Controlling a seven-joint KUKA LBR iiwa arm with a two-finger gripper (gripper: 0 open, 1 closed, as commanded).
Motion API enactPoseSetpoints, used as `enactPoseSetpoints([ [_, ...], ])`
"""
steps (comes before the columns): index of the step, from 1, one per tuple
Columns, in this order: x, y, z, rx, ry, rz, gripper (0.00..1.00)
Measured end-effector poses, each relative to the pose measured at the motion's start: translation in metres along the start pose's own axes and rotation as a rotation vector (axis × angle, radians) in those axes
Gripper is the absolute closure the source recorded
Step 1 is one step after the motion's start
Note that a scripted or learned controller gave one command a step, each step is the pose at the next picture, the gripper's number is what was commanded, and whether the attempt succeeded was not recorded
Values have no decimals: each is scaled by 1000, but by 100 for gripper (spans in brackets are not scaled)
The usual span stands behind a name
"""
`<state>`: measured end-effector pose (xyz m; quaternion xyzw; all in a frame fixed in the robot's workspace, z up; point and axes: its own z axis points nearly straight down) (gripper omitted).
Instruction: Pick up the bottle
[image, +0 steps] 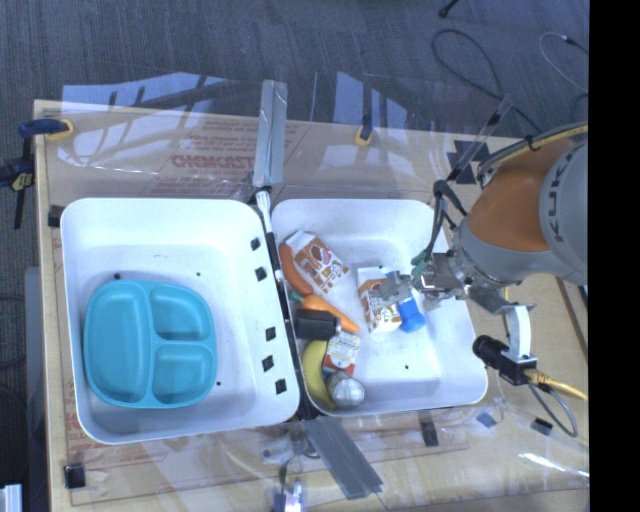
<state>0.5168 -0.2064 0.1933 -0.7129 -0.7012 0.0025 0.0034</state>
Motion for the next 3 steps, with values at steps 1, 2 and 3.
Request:
enactPoseSetpoints([
  [1,42,-17,-50,-4,-1,-126,0],
  [2,-5,-9,38,1,1,-114,0],
  [3,-4,26,0,-2,0,-176,0],
])
